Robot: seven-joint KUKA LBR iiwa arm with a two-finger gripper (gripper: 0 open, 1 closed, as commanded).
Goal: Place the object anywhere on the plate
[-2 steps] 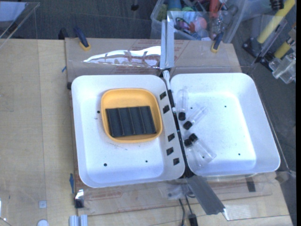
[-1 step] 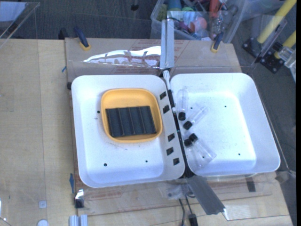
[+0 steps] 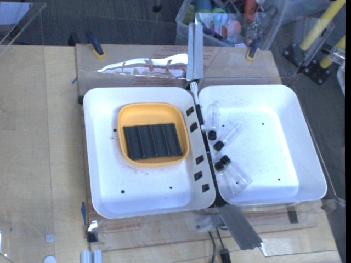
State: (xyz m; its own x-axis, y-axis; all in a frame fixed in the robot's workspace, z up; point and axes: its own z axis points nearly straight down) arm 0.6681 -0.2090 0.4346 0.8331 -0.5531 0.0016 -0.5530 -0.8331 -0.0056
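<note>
A yellow-orange plate [image 3: 127,115] with rounded corners lies in the left white bin [image 3: 101,163], a little above that bin's middle. A dark grey ribbed rectangular block [image 3: 152,141] lies flat on the plate and covers most of its floor. In the right white bin [image 3: 279,141], close to its left wall, three clear vials with black caps lie on their sides: one at the top [image 3: 212,118], one in the middle [image 3: 226,136] and one lower down [image 3: 232,174].
Where the two bins meet runs a seam with several small black tabs [image 3: 198,159]. A grey metal post [image 3: 194,48] stands behind the seam. A clear box of colourful items [image 3: 233,10] sits at the back, off the bench.
</note>
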